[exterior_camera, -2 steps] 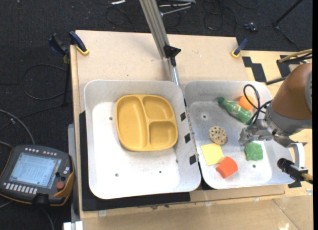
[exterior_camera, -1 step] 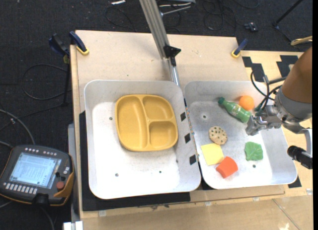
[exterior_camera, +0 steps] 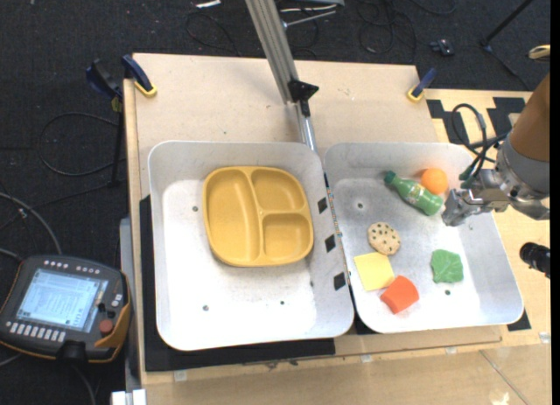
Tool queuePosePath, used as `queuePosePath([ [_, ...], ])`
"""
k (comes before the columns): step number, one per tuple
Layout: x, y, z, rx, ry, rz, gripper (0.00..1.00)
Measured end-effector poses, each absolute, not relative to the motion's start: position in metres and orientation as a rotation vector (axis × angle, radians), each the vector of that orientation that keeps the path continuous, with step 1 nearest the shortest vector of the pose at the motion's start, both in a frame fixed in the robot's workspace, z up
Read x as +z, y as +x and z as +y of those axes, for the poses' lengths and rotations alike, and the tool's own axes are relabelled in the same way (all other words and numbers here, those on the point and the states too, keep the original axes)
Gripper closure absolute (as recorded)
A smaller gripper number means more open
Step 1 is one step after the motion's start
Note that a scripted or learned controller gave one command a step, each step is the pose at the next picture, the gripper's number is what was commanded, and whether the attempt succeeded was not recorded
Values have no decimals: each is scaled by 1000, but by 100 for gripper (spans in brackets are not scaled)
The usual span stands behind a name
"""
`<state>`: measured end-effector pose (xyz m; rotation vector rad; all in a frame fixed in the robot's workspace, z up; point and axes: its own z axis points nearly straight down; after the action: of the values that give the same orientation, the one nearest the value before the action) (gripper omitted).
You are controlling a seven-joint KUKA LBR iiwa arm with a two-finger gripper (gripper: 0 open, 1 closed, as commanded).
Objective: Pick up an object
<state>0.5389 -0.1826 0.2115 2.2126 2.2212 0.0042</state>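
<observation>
The gripper (exterior_camera: 461, 208) hangs low over the right bin (exterior_camera: 490, 303), near its far right side, with the grey arm (exterior_camera: 534, 154) reaching in from the right edge. Whether it is spread or pressed together cannot be told at this angle, and nothing shows between its tips. Just beside it, to the left, lies a green bottle (exterior_camera: 415, 194) on its side, with an orange ball (exterior_camera: 433, 180) touching the bottle's far side. Nearer the front of the same bin sit a green leafy piece (exterior_camera: 447, 266), a round cookie (exterior_camera: 383, 238), a yellow block (exterior_camera: 374, 271) and a red block (exterior_camera: 400, 294); the yellow and red blocks lie just beside each other. The left bin (exterior_camera: 175, 307) holds a yellow divided tray (exterior_camera: 259, 216) with three compartments. A handheld control pad (exterior_camera: 61, 307) rests on the floor at the lower left.
</observation>
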Motion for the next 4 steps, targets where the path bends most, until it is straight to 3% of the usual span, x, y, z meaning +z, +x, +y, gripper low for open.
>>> queuePosePath([
  [1, 250, 540, -183, 4, 2213, 2221, 100],
  [2, 248, 553, -131, 3, 2212, 2231, 100],
  [4, 252, 546, -9, 3, 2212, 2232, 100],
])
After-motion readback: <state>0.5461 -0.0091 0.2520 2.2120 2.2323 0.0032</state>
